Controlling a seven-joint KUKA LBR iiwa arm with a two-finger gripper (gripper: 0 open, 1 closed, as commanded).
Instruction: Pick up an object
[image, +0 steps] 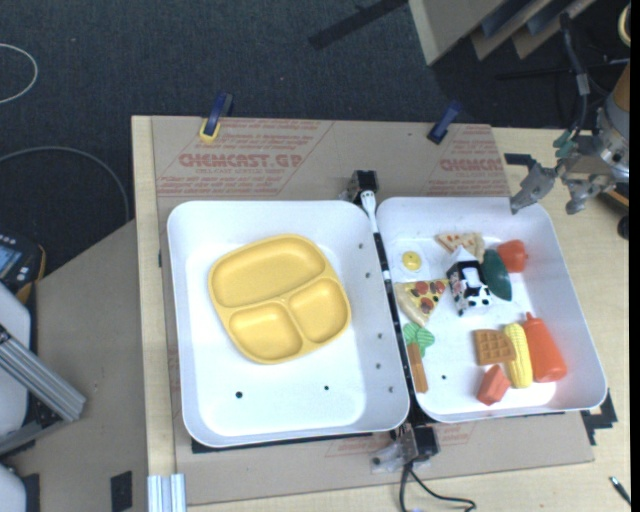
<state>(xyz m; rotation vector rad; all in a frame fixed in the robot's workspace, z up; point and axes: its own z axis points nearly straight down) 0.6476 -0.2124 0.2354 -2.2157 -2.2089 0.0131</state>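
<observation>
Nearest the camera, a black cable (420, 480) trails off the tabletop's (150, 300) front edge and is cut off by the frame. On the tabletop sit two white bins, side by side and touching along their inner rims. The left bin (190, 400) holds one yellow divided plate (280, 298) with three compartments. The right bin (580, 340) holds a cluster of toy foods. At its near side lie a small red piece (492, 384), a waffle (490, 346), a yellow corn cob (518, 355) and an orange carrot-like piece (543, 347), packed so closely that their edges are hard to separate. A green-topped stick (417, 355) lies near the inner rim. Further back are a pizza slice (424, 297), a black-and-white cow figure (468, 284), a dark green piece (496, 274), a small yellow round (412, 261), a red-orange piece (513, 255) and a toast-like wedge (459, 241). Several of these are too small to name surely.

Beyond the bin's far right corner, the gripper (548, 196) hangs above the rim, its jaws spread apart with nothing between them. The arm above it is cut off at the frame's right edge. Two clamps (213, 118) pin the brown board at the back.
</observation>
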